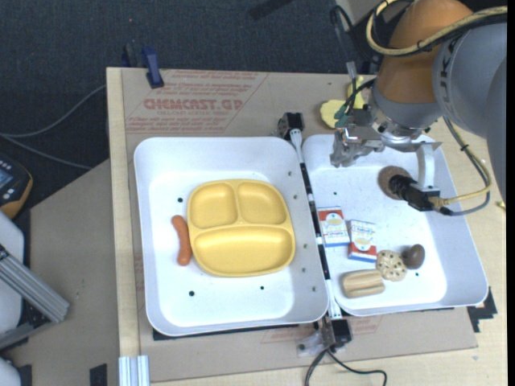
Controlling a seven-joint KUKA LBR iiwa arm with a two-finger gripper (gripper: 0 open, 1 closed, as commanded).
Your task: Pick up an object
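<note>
Camera view: gripper over right bin, finger state unclear; centre squarely above one item before descending.

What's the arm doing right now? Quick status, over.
Gripper over right bin's far end, nothing seen held. Cartons, cookie, bread roll lie nearer, untouched. Path clear.

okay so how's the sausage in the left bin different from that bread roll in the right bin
The sausage is orange-red, thin and long; the bread roll is tan, thicker and stubbier. The sausage lies near-vertical in the view, beside the left edge of the yellow divided plate; the bread roll lies roughly crosswise near the right bin's front edge, just below the cookie. Both look like toy food, lying flat on a white bin floor, away from the gripper.
</note>
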